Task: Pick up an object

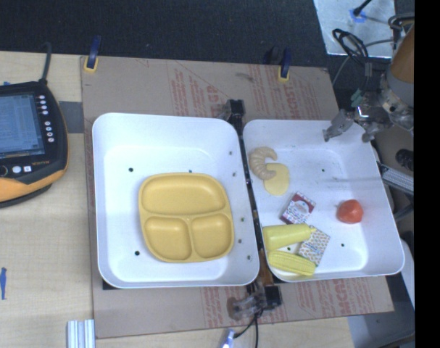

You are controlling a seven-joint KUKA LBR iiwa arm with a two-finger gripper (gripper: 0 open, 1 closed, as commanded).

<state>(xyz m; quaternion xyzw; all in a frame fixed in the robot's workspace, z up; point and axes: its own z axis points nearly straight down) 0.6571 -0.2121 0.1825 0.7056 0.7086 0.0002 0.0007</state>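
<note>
- Your gripper (352,125) hangs over the far right corner of the right bin (364,263), with two grey fingers splayed apart and nothing between them, so it's open and empty.
- Nearest bare target from there is the tomato (349,211), a small red round thing sitting alone on the white floor near the bin's right side, well apart from the rest.
- To do this well, you'd likely centre over it before dropping; a round, smooth thing may roll if one finger touches first.
- Farther in, a small red and white packet (298,209) lies flat mid-bin, probably too thin for an easy pinch.
- Near the front edge, a yellow block (286,233), a corn cob (291,263) and a patterned packet (314,245) crowd together, touching; you'd risk catching two.
- By the bin's left wall, a pale curled shrimp (261,161) rests against a yellow pear-like piece (277,179).
- Beyond that, the left bin (118,194) carries a yellow divided tray (185,216).
- Off to the far left, a handheld control pad (20,140) sits on the bench.
</note>
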